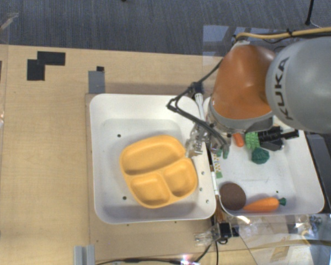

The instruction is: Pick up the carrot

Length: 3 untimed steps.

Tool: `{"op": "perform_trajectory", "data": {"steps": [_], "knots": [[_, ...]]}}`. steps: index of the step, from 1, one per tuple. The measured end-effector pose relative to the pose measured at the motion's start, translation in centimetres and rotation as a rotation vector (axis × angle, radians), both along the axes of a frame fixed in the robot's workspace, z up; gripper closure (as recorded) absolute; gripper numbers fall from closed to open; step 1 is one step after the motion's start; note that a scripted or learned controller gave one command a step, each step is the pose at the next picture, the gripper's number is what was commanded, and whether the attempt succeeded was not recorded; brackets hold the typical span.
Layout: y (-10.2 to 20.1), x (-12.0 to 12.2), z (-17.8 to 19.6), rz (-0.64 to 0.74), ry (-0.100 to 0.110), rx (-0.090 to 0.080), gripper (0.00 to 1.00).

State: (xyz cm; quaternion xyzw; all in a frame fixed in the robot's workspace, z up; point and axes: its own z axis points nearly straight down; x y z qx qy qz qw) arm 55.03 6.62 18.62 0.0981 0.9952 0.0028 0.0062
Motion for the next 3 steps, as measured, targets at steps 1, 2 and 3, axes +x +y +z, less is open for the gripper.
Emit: {"op": "perform_trajectory", "data": {"steps": [1,2,3], "knots": [[-0.2,0.0,0.0,-0.004,0.0,-0.002,0.0],[-13.2,6.6,2.9,-0.029,-0.005,-0.011,0.0],[-8.9,8.9,-0.1,-0.005,0.001,-0.001,0.0]]}}
